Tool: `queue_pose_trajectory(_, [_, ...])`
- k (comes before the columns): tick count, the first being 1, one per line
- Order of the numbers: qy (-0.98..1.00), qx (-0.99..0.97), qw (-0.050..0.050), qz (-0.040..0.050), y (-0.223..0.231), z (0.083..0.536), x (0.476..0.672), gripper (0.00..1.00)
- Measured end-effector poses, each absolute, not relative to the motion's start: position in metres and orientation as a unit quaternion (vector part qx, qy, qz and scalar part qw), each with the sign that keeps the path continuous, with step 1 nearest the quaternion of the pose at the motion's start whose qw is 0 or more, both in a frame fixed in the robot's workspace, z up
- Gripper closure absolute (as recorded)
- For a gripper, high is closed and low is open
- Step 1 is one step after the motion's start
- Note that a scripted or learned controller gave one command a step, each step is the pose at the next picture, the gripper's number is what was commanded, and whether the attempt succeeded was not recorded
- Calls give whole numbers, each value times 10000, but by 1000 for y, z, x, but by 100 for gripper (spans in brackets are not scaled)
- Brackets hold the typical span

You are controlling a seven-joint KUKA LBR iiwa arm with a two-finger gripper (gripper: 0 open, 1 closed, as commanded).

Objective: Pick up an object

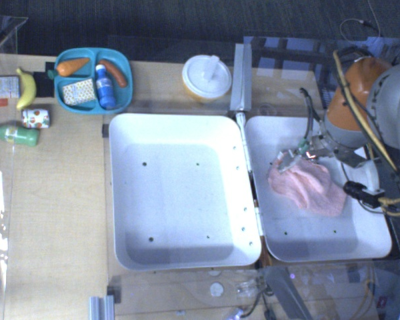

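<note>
A pale wooden table point(53, 232) is carrying two shallow, smooth white bins with rounded corners, the left bin point(180, 192) beside the right bin point(320, 239). A soft, crumpled pink cloth point(307, 187) is lying in the right bin, and the gripper point(301, 153) is sitting at the cloth's upper edge, though I cannot tell whether it is grasping anything. At the table's far left a teal divided tray point(123, 72) is holding toy food, with no writing readable on the small labelled can point(35, 118).
</note>
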State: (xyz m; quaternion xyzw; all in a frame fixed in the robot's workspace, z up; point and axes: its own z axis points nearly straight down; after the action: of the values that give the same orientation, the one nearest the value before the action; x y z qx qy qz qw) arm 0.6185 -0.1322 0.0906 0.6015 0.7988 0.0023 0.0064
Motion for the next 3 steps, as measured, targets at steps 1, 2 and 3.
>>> queue_pose_trajectory(1, [8216,5701,76,38,-91,91,613,0])
queue_pose_trajectory(2, [8218,5696,126,53,-91,104,616,100])
queue_pose_trajectory(3, [8219,5695,127,53,-91,104,616,0])
